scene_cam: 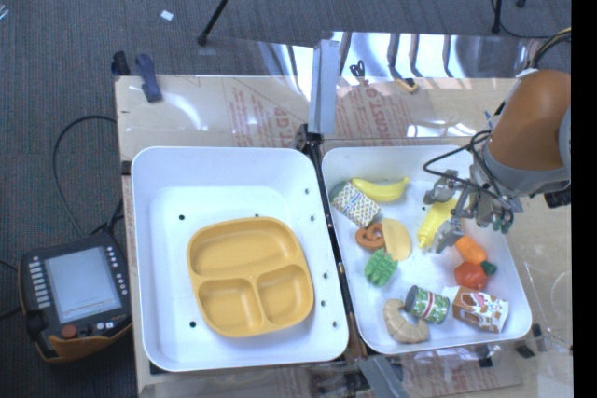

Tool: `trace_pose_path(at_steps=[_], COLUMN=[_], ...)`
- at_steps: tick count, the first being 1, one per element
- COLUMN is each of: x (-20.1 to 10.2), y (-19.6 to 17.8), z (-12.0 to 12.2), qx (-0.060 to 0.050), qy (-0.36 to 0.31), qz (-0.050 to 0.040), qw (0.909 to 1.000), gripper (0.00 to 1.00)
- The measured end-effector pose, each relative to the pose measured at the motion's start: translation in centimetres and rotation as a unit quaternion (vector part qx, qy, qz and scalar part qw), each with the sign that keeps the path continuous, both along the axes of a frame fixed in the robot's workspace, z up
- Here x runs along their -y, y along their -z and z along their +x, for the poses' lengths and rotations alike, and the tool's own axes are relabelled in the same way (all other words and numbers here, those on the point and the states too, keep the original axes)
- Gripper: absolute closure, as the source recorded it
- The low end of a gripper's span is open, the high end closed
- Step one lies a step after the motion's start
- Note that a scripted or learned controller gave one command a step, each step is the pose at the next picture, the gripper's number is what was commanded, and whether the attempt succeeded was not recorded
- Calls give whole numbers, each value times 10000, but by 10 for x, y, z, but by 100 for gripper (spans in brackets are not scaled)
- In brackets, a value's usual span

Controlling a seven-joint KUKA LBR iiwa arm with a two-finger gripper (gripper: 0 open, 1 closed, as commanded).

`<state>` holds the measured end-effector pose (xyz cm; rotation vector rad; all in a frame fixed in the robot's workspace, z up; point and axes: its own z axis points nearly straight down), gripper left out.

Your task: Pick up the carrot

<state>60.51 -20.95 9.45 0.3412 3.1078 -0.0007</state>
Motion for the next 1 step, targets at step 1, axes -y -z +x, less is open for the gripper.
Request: trace_pose_path(at_steps=[1], x=[0], y=[7], z=[-27], qx=[-73], qy=[-1282], qz=[7], qw=[9917], gripper=[0])
